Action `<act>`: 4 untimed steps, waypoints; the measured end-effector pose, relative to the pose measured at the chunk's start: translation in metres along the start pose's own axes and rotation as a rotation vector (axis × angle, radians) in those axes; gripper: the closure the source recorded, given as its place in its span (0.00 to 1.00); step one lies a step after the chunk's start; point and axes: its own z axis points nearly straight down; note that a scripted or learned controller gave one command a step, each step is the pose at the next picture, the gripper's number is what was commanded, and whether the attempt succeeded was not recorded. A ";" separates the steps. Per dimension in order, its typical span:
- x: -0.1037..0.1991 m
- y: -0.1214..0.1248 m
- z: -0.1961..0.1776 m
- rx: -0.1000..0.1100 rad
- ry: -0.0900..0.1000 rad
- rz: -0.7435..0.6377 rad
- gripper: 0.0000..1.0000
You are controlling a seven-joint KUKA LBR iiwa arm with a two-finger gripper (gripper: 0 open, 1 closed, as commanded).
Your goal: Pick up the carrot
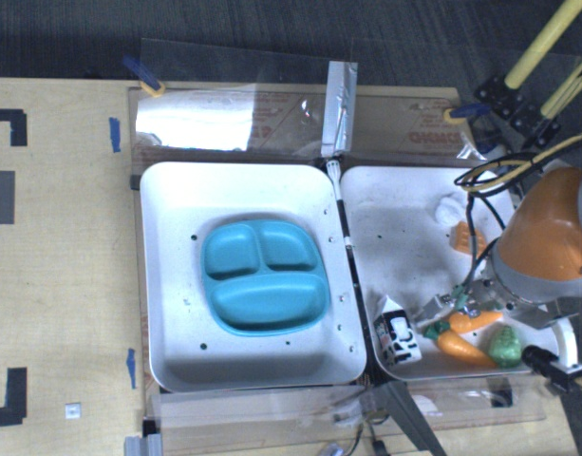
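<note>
The carrot (464, 349), orange with a small green top at its left end, lies near the front edge of the right bin (395, 217). A second orange piece (477, 320) sits just above it, right at the gripper (459, 306). The gripper hangs low over the bin's front right area, directly over these pieces, under the grey wrist and orange band (556, 226). The arm hides part of the bin's right side.
A green toy vegetable (506, 346) lies to the right of the carrot. A white and black object (397, 336) sits at the right bin's front left corner. Another orange and white item (459, 231) lies farther back. The left bin (167, 255) holds a blue divided plate (264, 275).
</note>
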 end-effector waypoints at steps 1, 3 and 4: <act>-0.016 -0.003 0.000 -0.002 -0.001 0.208 0.00; -0.012 -0.003 0.000 0.001 -0.002 0.395 0.00; -0.004 -0.001 0.000 0.000 -0.003 0.414 0.00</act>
